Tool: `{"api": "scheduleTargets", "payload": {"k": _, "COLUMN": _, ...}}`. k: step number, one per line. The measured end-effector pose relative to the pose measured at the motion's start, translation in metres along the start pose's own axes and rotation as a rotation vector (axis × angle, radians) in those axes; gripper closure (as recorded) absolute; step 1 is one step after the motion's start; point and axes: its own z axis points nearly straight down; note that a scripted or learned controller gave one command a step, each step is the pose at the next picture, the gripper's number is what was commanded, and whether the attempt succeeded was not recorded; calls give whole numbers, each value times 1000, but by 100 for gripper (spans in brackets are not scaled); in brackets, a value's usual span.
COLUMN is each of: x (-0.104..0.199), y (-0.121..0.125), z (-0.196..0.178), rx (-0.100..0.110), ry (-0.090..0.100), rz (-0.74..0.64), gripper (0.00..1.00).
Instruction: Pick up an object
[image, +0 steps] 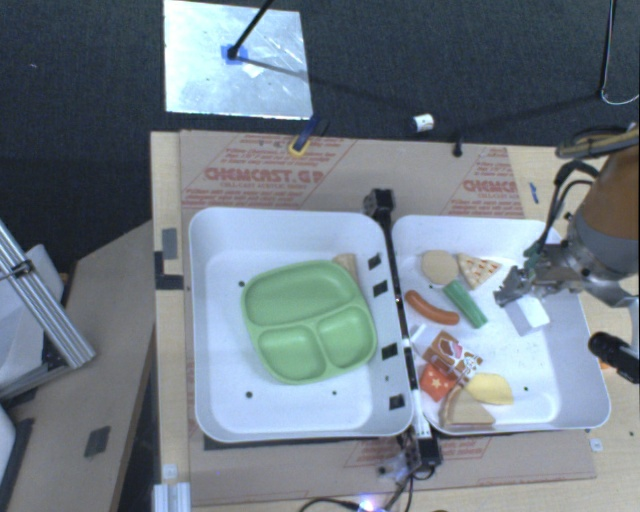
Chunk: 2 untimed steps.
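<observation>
The gripper (512, 288) hung over the right bin (575, 395), toward its three o'clock side, and whether its jaws were parted or closed could not be told from the view; nothing could be seen between them. Just below it, at about five o'clock, a small pale block (527, 315) lay on the bin floor. At nine o'clock from the gripper, near but apart, lay a green cylinder (465, 303), tilted, with a pizza-slice toy (481, 270) at its twelve o'clock and a round tan cookie (438, 266) beside that. A red sausage (432, 308) lay at the cylinder's eight o'clock. Toward the bin's six o'clock sat a cluster: a printed packet (448, 352), a red piece (436, 382), a yellow lemon-like piece (490, 389) and a toast slice (463, 411). The grey arm (608, 235) entered from three o'clock. In the left bin (215, 330) rested a green divided plate (306, 320), with a tan piece (346, 264) touching its one o'clock edge.
</observation>
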Motion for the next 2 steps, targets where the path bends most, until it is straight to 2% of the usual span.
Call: {"api": "scheduleTargets", "payload": {"k": 2, "x": 108, "y": 46, "z": 13, "rx": 1, "ry": 3, "rz": -6, "gripper": 100}}
